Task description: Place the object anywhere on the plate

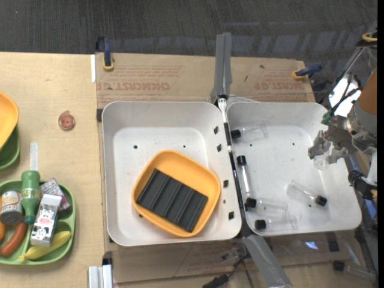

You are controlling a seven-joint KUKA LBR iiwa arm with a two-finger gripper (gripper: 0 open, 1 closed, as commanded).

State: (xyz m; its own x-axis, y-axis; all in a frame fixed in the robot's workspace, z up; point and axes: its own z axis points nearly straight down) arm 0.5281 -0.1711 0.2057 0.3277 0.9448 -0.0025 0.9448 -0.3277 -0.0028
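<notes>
arm: reaching in from the right, my claw (327, 152) over right bin (282, 116) near its right wall | grip: clenched on a clear tube (322, 159) | plate (175, 192): left bin (156, 116), black block (171, 200) on it, rim bare

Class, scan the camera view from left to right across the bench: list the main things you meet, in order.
Green tray of toy food → pink disc → left bin → yellow plate bearing a black ridged block → right bin → pincer.
</notes>
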